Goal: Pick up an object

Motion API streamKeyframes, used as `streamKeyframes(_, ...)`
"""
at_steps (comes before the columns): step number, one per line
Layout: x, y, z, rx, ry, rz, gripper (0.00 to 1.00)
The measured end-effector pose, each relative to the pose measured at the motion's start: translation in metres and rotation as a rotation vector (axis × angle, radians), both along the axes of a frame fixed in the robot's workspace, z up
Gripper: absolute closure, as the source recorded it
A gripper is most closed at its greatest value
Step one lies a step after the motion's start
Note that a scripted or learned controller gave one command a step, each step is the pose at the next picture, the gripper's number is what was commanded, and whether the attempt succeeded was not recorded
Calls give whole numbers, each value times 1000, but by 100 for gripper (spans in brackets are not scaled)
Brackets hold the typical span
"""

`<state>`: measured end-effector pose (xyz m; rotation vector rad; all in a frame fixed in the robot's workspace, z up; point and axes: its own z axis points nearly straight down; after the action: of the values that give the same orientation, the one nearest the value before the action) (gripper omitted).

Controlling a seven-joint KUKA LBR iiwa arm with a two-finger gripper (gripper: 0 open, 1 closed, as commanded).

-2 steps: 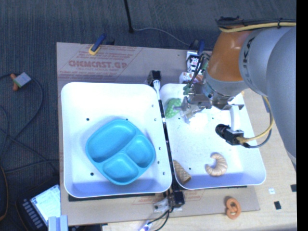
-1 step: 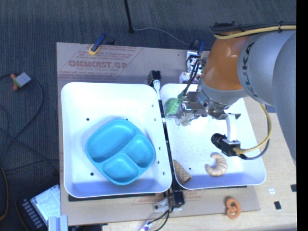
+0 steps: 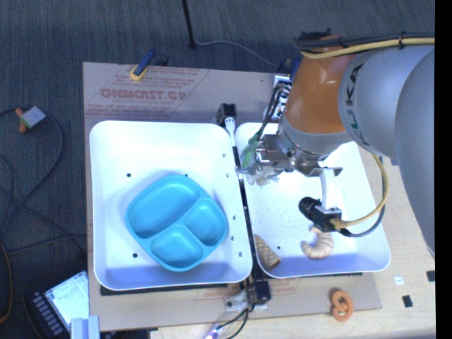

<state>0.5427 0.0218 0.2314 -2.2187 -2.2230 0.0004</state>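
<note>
Several small objects lie in my right bin [image 3: 367, 263], a croissant-shaped piece [image 3: 318, 246] nearest the front wall, while the gripper [image 3: 263, 159] hangs over the far-left corner, jaws too hidden to judge.

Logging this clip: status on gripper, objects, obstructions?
Gripper low at right bin's left wall, fingers unclear. Croissant and brown piece loose at front. Blue tray in left bin.
</note>
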Motion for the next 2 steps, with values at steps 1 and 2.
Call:
streamKeyframes(1,-58,17,16,0,2,0,100)
streamKeyframes(2,-59,42,10,-1,2,-1,100)
